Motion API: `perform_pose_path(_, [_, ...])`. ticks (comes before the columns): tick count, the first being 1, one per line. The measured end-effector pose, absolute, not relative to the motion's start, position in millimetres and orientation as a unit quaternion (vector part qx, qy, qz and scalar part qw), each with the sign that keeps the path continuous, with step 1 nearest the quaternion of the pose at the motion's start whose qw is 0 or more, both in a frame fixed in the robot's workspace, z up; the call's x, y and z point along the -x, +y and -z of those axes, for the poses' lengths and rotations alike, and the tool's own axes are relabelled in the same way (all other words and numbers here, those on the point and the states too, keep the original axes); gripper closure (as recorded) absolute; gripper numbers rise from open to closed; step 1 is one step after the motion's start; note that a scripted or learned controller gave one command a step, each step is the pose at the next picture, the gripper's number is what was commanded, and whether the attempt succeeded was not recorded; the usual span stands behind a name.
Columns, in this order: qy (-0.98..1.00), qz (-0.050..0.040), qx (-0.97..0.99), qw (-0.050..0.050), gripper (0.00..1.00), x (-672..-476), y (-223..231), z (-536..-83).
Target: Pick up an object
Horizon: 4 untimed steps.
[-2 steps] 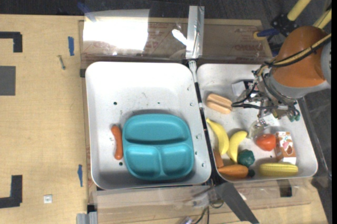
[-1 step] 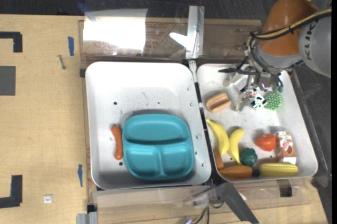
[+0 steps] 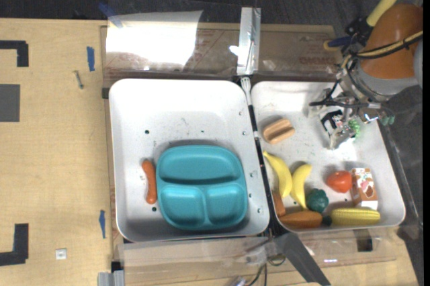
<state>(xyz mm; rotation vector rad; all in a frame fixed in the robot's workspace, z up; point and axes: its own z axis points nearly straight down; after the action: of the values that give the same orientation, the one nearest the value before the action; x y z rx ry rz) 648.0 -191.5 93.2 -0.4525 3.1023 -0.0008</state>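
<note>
My gripper [image 3: 339, 125] hangs over the far right part of the right bin [image 3: 393, 164], under the orange wrist band. No object sits directly beneath it. A hot dog bun [image 3: 278, 130] lies to its left. Nearer the front are two bananas [image 3: 290, 176], a red tomato [image 3: 339, 180], a small red-and-white box [image 3: 363, 185], a green vegetable [image 3: 317, 199], a yellow corn cob [image 3: 355, 215] and an orange carrot [image 3: 301, 217].
The left bin [image 3: 134, 110] holds a teal divided tray [image 3: 199, 186] and an orange sausage [image 3: 150, 180] beside the tray's left edge. A metal divider [image 3: 248, 43] stands behind the two bins. A wooden bench [image 3: 47, 144] lies to the left.
</note>
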Motion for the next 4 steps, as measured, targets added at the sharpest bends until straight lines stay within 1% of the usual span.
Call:
perform_pose_path(1, [0.997,0.0001,0.082,0.004,0.00,-635.9,-200,-88])
perform_pose_path(2, [0.997,0.0019,0.083,0.012,1.00,-640.7,-199,-103])
perform_pose_path(3, [0.995,0.0027,0.104,0.009,1.00,-670.5,-184,-250])
perform_pose_path(4, [0.989,0.0020,0.145,0.008,1.00,-669.0,-175,-306])
